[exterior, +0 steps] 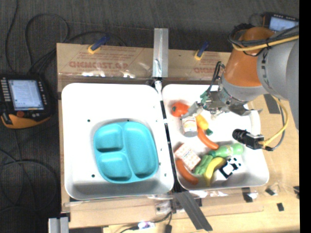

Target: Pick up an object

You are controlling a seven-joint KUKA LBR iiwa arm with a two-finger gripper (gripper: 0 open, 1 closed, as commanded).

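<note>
The arm comes in from the right and holds the end effector (208, 102) low over the upper part of the right bin (257, 176), a posture that suits a straight drop onto the toys heaped there. Whether it is apart or together I cannot tell, since the wrist hardware covers it from above, and nothing can be seen clamped in it.

The likeliest things to pick lie just beside it: a red tomato (179, 108) to its left near the bin's dividing wall, and a small white jar (189, 125) touching a long orange carrot (206, 134) that runs down and to the right. All 3 sit loose on the bin floor, so any of them could serve as the object.

Lower in the same bin the pile is tighter (a harder spot to reach into): a pale box (187, 155), a yellow banana (212, 166), a green vegetable (221, 153) and a black-and-white block (231, 166) press against one another. A black cylinder (247, 138) on a cable hangs over the right side.

The left bin (77, 106) holds a blue divided tray (126, 151), well apart from the arm.
</note>
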